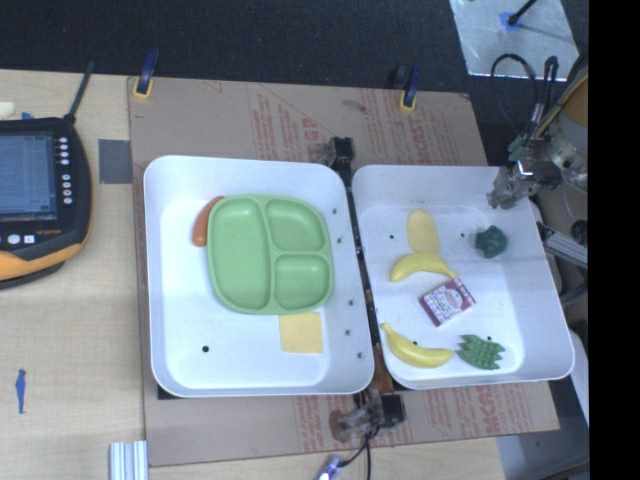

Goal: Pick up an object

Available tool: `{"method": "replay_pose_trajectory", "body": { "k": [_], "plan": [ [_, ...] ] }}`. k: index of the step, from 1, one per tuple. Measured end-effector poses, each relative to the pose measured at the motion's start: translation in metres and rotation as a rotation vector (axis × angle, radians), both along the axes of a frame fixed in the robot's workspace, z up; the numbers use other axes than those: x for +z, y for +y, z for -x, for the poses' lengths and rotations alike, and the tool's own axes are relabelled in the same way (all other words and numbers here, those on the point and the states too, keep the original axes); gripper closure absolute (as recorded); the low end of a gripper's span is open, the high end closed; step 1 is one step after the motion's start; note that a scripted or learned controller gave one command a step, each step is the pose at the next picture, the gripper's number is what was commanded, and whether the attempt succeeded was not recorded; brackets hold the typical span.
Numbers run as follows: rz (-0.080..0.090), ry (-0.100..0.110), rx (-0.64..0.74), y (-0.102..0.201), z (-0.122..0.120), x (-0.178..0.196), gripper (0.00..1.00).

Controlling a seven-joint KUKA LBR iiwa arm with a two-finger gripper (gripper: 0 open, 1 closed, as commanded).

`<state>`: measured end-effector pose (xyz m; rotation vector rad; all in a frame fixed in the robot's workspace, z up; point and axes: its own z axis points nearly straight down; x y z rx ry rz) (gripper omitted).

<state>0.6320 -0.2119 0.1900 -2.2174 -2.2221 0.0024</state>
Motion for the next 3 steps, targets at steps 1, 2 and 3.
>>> {"method": "replay_pose_trajectory", "body": {
  "k": [1,2,3],
  "plan": [
    [0.0,-0.001,0.001,0.0,-0.024,-0.013,0.0],
    [0.001,0.002,0.003,0.053,0.052,-0.02,0.0],
    [0.001,-0.002,0.001,0.056,-0.025,0.031,0.0]
  ]
}}
